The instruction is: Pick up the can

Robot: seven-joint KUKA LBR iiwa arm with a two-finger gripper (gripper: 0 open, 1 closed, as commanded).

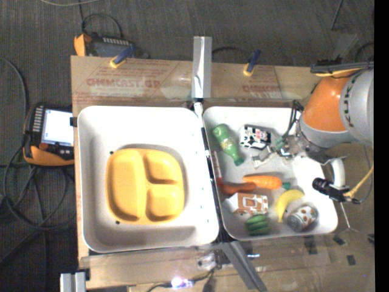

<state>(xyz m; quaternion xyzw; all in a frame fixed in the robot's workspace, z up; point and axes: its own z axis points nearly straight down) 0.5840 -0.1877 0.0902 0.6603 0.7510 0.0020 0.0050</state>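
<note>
The arm (340, 111), grey with an orange band, comes in from the right side and bends down over the right bin (331, 227); its gripper (272, 152) is low in the upper middle part of this bin, just beside a small black and white carton (255, 136); the fingers are small and dark against the clutter, so whether they are spread or closed I cannot tell, and no object is seen between them. The can (302, 218) lies on its side in the lower right corner of the right bin, close to the front wall; it is silver with a printed label, and it is well apart from the gripper. Just to the left of the can there is a yellow banana (288, 202), which seems to touch it; above the banana lies an orange carrot (262, 180), pointing left and right across the middle of the bin. A green bottle (227, 143) lies tilted near the upper left corner of the same bin; near the front wall there is a small box with an orange and white print (251, 204), and just below it a dark green vegetable (258, 224). The left bin (91, 181) holds a yellow divided tray (146, 184), which sits flat near its middle.
</note>
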